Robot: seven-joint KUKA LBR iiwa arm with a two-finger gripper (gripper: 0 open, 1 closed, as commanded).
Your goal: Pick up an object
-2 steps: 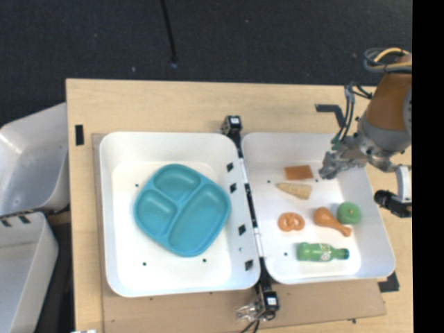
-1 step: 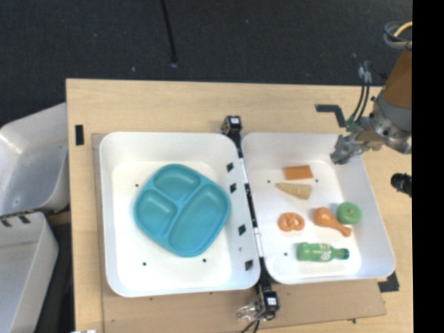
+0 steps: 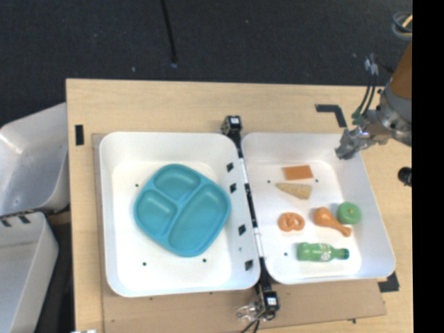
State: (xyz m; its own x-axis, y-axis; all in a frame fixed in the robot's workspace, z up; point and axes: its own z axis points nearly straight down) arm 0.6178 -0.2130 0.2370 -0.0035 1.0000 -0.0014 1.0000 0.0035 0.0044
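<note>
Two-finger gripper [image 3: 348, 148] is poised at right bin's [image 3: 368, 186] far corner, jaw state cannot be told. Flat orange rectangular block [image 3: 297, 173] lies nearby; should be approached squarely from above.

No readable text; green bottle [image 3: 322, 253] label markings too small to read.

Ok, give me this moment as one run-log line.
hand: over right bin's far right corner | items: lying in right bin, untouched | blue plate: left bin
</note>
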